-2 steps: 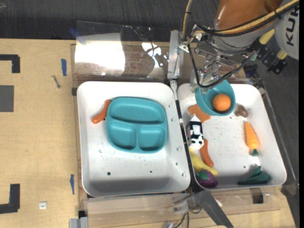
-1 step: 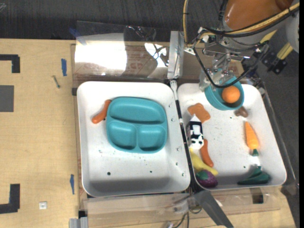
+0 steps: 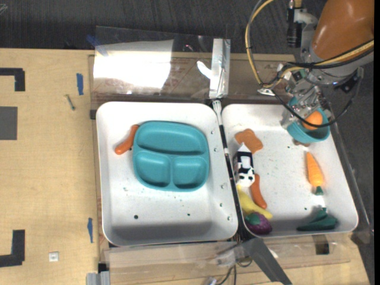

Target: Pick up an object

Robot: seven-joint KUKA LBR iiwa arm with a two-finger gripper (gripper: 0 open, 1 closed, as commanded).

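Note:
My gripper hangs over the far right corner of the right bin, just above a small teal bowl with an orange ball in it. Whether it touches them I cannot tell. Also in this bin are a carrot, a dark green piece, a brown toy, a black-and-white cow, a red-orange piece, a yellow banana and a purple eggplant.
The left bin holds a teal divided plate and an orange sausage-shaped toy beside it. A ridge separates the bins. Yellow and black cables loop above the wrist at the back.

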